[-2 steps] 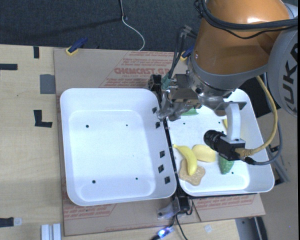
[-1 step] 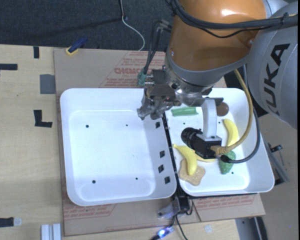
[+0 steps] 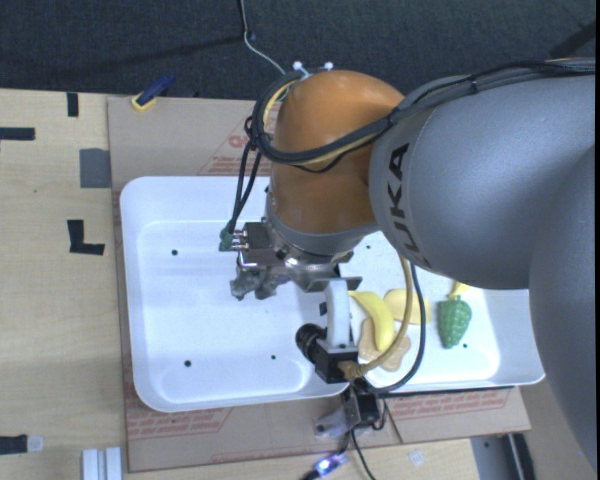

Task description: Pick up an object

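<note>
Left bin (image 3: 150, 298): the gripper (image 3: 255, 278) hangs low over its right half, close to the wall shared with the right bin (image 3: 515, 368). The wrist blocks the view, so I cannot tell whether the jaws are apart or together, and nothing is seen held between them. The arm (image 3: 480, 178) comes in from the right and covers much of the right bin. The pickable things lie to the right of the gripper, in the right bin. The banana (image 3: 376, 318) is nearest, just past the shared wall, lying roughly lengthwise up-down in the view, with something tan (image 3: 395, 352) touching its lower end (can't tell what it is). The green fruit (image 3: 453, 321) sits further right, apart from the banana and near the bin's front edge. My read is that the step is the approach and no grasp has been made yet. To do it well, lift clear of the shared wall, shift right and centre over the banana's middle. Turn the wrist so the jaws close across its narrow width rather than along its length, then come straight down with the jaws wide. The banana is curved and smooth, so an off-centre pinch will likely squirt it sideways, and the tan piece could get caught in the grasp. The green fruit is the backup: small and tapered, so grip its fat part. Check the object is held before lifting.
</note>
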